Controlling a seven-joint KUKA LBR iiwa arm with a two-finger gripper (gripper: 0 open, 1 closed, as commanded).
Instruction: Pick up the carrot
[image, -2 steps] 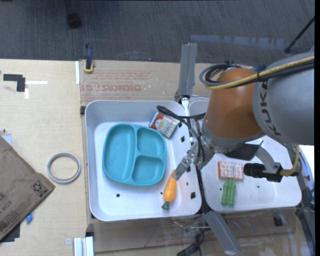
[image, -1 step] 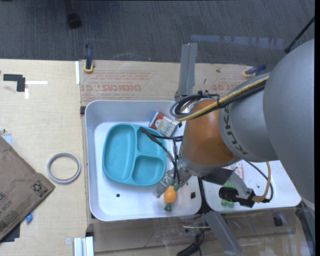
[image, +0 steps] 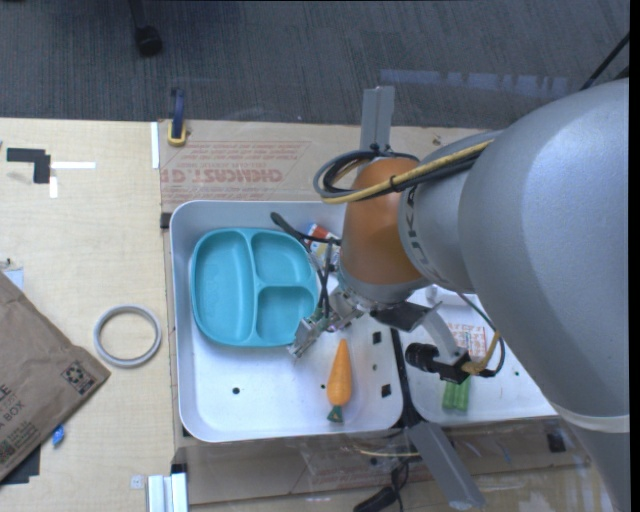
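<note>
Bench, far left: brown cardboard box (image: 35, 385) at the edge, grey tape ring (image: 127, 333) lying flat beside it, well apart from the bins. Left bin (image: 215, 415): blue divided plate (image: 252, 287) sits in its upper half, three compartments. Gripper (image: 308, 336) is low over the plate's lower-right rim, tips near the bin floor; can't tell how far the fingers are spread, nothing seen between them. Carrot (image: 340, 375) lies on the left bin's floor just right of and below the gripper, near but apart, orange body upright in view, green end toward the front wall. Arm w/ orange band (image: 375, 230) covers the bins' divide. Right bin (image: 500, 400): small green item (image: 456, 394) near the front.
</note>
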